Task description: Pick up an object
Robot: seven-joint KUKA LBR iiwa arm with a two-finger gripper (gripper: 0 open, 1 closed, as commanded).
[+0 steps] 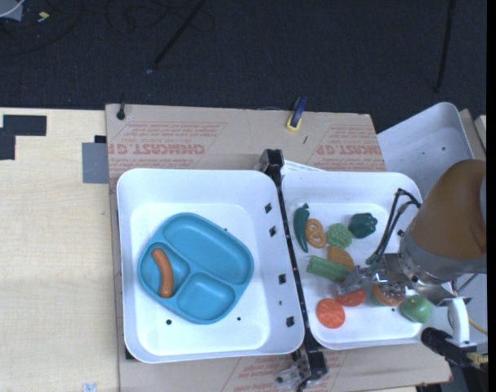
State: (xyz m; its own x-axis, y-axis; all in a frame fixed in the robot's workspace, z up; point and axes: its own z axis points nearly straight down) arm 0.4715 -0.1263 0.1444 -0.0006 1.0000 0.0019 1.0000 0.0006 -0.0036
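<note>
- Claw [364, 281] sits low in the right bin [346, 188], among toy food; can't tell its grip.
- Red tomato [331, 314] lies just left of it, round, glossy.
- Left bin [190, 188] holds a blue tray [211, 260] with a sausage [163, 271].
- Cardboard [231, 141] lies under both.

We see two bins [198, 188] of smooth white plastic with a faint sheen, resting on matt brown cardboard [231, 141] printed in red. The blue tray [211, 260] looks like glossy moulded plastic, as do the toy foods [337, 243]. The bench [43, 260] shows pale, matt wood grain. Dark carpet-like cloth [231, 39] lies behind.
</note>
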